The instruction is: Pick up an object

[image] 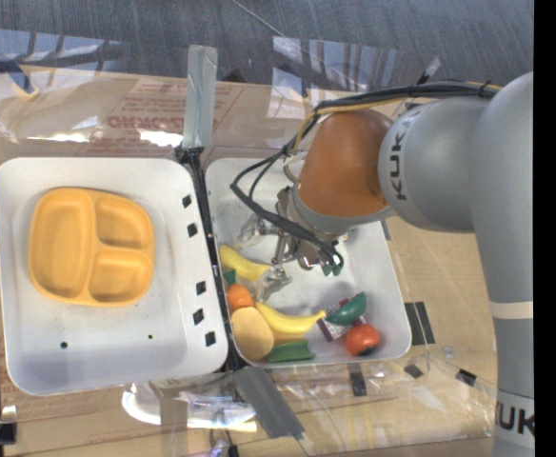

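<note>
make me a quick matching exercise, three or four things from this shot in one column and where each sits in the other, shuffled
Things:
1. yellow plastic divided tray
2. red toy tomato
3. round orange toy fruit
4. grey strip of tape

Places:
A. near right corner of the right bin
B. on the cardboard beyond the bins
C. in the left bin
D. against the right bin's left wall

Pairs: 1-C, 2-A, 3-D, 4-B

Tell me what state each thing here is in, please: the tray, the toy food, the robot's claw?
Yellow divided tray: lying flat in the left bin, compartments bare.
Toy bananas: loose in the right bin.
Toy tomato: resting near the right bin's near corner.
Gripper: low over the toy pile, grip unclear.
</note>
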Controlling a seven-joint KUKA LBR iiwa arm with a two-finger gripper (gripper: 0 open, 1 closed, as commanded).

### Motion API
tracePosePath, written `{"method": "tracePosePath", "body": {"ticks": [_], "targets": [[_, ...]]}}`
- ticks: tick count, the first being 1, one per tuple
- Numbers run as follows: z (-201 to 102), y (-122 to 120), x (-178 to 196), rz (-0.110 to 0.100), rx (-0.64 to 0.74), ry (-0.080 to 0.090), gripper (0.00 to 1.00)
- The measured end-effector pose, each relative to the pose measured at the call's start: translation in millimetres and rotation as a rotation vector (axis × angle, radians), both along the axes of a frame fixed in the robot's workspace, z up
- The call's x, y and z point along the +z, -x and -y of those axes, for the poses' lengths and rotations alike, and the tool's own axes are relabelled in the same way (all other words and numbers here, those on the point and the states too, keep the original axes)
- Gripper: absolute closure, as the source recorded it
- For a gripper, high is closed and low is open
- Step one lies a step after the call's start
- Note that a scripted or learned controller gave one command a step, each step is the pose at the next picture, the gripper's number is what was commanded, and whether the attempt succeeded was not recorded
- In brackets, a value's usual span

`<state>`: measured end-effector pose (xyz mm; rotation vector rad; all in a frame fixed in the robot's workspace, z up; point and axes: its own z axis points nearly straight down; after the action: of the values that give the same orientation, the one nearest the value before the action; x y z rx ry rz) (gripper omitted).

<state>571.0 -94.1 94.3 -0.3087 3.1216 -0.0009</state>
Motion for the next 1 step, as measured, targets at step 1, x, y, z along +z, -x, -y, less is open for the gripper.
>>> {"method": "tracePosePath", "body": {"ticks": [1], "targets": [[54.1, -8.7, 53.9, 0.001, 0.065, 0.002, 0.0]]}}
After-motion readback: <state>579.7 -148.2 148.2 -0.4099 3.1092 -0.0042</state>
